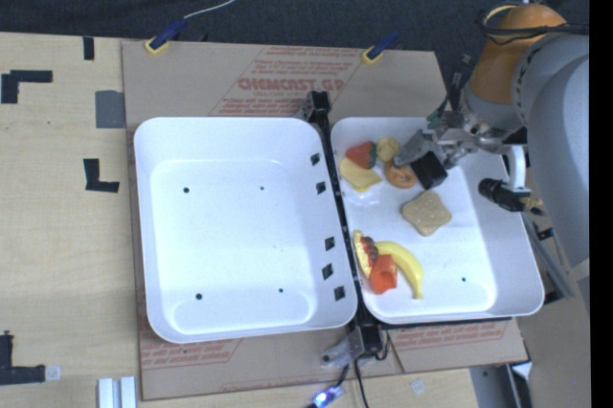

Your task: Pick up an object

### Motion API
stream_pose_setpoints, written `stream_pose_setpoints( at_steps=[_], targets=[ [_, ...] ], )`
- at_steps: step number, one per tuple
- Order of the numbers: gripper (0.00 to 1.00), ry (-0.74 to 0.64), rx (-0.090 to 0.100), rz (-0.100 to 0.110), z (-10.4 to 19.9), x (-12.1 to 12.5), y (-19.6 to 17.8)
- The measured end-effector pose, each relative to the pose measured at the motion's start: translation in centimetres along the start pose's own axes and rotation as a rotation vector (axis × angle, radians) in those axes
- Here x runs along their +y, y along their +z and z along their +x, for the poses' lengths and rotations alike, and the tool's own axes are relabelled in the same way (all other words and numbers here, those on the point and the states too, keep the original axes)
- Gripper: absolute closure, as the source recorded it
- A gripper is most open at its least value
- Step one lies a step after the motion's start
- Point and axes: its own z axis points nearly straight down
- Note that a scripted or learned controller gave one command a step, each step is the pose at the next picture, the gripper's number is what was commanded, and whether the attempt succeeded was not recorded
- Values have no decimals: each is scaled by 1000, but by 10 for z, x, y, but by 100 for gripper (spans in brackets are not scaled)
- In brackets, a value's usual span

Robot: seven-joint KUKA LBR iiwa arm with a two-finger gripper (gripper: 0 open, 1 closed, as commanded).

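The gripper (421, 163) is low in the right bin (479, 291), at its upper part, right over a small orange-brown piece (399, 176) that lies beside a red piece (360, 154) and yellow pieces (358, 176). Whether it is open or closed I cannot tell (its dark tip blocks the view). This looks like the reach-and-grasp step; next it would need to close on that piece and lift straight up. A tan slice (426, 214) and a banana (403, 264) lie nearer the bin's front.
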Motion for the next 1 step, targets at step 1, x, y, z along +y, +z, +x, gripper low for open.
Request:
stream_pose_setpoints(
  at_steps=[1],
  targets=[
    [100,0,-2,-2,-1,0,-12]
  ],
)
